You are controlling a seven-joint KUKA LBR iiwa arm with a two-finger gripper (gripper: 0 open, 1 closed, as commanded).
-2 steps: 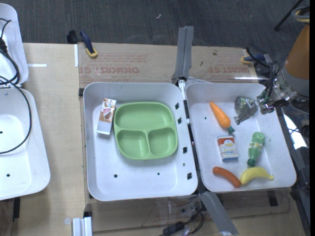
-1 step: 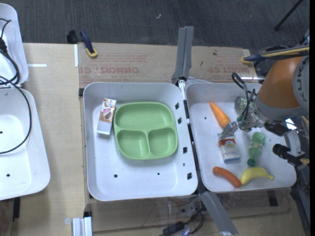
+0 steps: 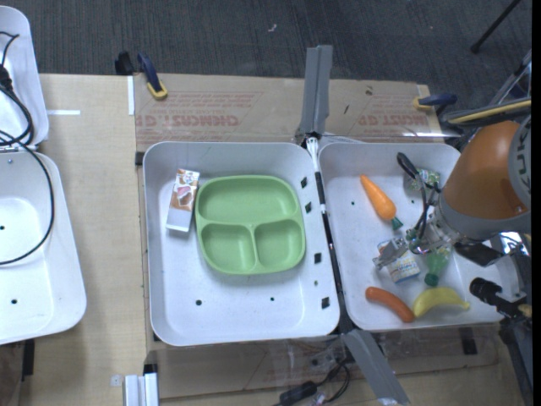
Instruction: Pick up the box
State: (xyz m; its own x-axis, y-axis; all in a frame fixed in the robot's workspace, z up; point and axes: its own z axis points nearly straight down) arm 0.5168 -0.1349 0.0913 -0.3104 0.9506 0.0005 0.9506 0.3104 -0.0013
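From my remote station I look down on a desk (image 3: 84, 100) carrying two shallow white bins side by side. The left bin (image 3: 161, 294) holds a green three-compartment plate (image 3: 251, 223), lying flat near the middle. Just beside the plate's left rim lies the box (image 3: 182, 200), a small carton with a brown printed face, flat on the bin floor with its long side running roughly away from me; I cannot tell whether it touches the plate.

The right bin (image 3: 351, 303) holds the other things. An orange carrot (image 3: 378, 197) lies tilted in the upper part. A red-orange sausage-shaped piece (image 3: 390, 304) rests near the front wall, and just to its right a yellow banana (image 3: 439, 299). Between the carrot and the banana sits a small grey packet (image 3: 397, 260), with a green item (image 3: 435, 266) just beside it.

The arm (image 3: 482, 180) reaches in from the right, its orange band over the right bin's far corner. The tool (image 3: 420, 239) is low in the right bin, amid the packet and the green item, well apart from the box in the other bin. I cannot tell from this view how the tool stands, and I see nothing gripped by it.
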